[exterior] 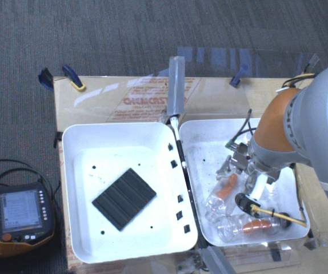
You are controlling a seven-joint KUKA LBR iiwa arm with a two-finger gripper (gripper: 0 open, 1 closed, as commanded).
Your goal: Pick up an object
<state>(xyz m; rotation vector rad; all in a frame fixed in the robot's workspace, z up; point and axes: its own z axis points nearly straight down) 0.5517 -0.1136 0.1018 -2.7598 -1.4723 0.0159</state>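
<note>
In the left bin (72, 153) a black ribbed square pad (124, 199) lies flat, turned like a diamond. The right bin (201, 136) holds several clear plastic items: one with an orange part (228, 186) near the middle, and a clear bottle with an orange piece (251, 227) along the front wall. My gripper (234, 165) is lowered into the right bin, just above and touching close to the orange-tipped item. The wrist and its fittings cover what lies beneath it.
A central divider with black clips (179, 181) separates the two bins. A teach pendant (18, 213) sits on the floor at far left. Blue and yellow clamps (72, 77) hold the board at the back.
</note>
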